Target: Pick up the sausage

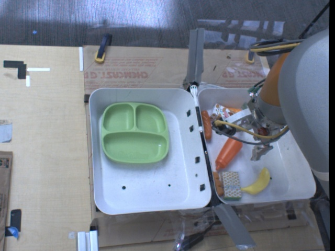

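Note:
The sausage (207,125), a slim reddish-brown link, lies along the left wall of the right bin (293,190), pointing away from the camera. My gripper (260,151) hangs over the middle of that bin, to the right of the sausage and apart from it, with cables looped around the wrist. An orange carrot (229,152) lies between the gripper and the sausage. Nothing shows held in the gripper.
A yellow banana (257,182) and a speckled square block (231,185) lie at the right bin's front, with a printed packet (222,111) at its back. The left bin (152,192) holds a green divided plate (135,133). The arm's grey body covers the right bin's far right side.

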You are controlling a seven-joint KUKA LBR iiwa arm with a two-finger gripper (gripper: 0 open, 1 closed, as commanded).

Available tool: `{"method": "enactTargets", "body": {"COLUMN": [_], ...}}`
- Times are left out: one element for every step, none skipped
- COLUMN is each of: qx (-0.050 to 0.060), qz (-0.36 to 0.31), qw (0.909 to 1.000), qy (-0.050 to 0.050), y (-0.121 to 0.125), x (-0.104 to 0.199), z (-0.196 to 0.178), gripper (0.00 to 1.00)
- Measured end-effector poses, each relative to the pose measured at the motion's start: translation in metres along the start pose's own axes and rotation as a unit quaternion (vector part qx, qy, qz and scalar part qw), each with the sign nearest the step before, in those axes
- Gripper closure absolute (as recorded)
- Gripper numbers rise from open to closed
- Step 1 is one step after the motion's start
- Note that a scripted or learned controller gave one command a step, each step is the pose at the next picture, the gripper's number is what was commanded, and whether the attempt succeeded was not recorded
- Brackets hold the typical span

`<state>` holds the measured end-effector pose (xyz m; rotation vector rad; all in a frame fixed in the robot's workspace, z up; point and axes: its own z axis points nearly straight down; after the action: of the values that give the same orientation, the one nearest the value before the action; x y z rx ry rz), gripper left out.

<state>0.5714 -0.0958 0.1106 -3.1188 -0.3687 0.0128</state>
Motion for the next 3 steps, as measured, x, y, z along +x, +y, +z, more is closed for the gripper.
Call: {"method": "enactTargets", "body": {"qx": [0.001, 0.001, 0.001], "qz": [-0.001, -0.001, -0.001], "qw": [1.0000, 1.0000, 1.0000], "qy": [-0.002, -0.002, -0.004], "y": [0.0007, 0.0005, 0.0014], "x": [-0.0009, -0.0009, -0.0018], "z": [-0.0085, -0.0083, -0.0167], "gripper": [1.00, 0.00, 1.00]}}
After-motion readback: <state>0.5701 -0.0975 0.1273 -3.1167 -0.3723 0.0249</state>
